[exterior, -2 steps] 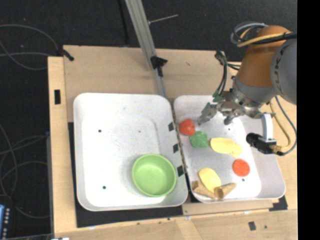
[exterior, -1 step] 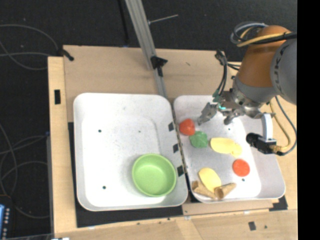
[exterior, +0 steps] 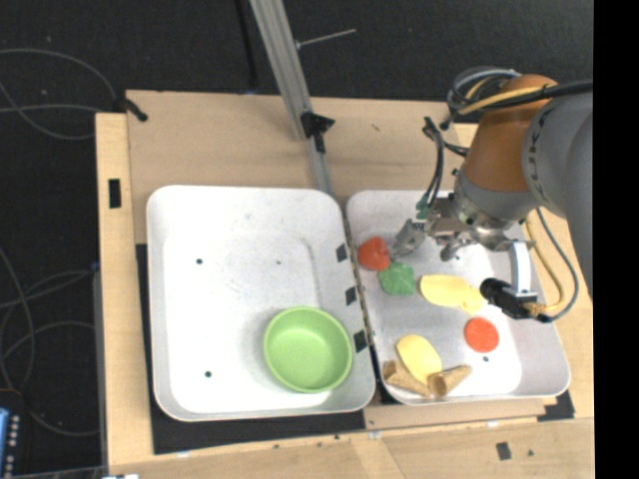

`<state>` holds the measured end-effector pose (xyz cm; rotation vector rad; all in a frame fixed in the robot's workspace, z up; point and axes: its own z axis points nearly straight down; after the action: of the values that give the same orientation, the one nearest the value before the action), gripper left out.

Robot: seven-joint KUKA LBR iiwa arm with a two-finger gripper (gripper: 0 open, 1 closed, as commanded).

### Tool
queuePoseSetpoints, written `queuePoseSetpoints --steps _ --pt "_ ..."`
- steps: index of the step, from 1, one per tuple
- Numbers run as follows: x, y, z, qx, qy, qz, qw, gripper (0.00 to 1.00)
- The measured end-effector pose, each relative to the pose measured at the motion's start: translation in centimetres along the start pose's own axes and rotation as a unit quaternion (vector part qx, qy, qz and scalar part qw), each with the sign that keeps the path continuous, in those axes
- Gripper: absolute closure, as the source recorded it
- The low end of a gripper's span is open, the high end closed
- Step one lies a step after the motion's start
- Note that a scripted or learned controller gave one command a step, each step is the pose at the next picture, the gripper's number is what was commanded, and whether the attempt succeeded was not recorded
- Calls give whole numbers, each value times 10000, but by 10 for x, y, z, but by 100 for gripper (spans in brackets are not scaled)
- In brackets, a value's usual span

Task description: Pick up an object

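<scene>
Camera view: grey two-finger gripper (exterior: 414,236) hangs low in the right white bin (exterior: 544,362), fingers look spread, nothing between them. Tips sit just above the small red-orange round piece (exterior: 374,254) and green lumpy piece (exterior: 397,279). Nothing lifted yet, so grasp and lift both left, I reckon.
</scene>
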<state>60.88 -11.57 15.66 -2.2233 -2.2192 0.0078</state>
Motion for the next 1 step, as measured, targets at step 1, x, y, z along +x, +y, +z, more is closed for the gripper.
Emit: queuePoseSetpoints --steps 1 --pt "-2 -1 53 5 1 2 10000 0"
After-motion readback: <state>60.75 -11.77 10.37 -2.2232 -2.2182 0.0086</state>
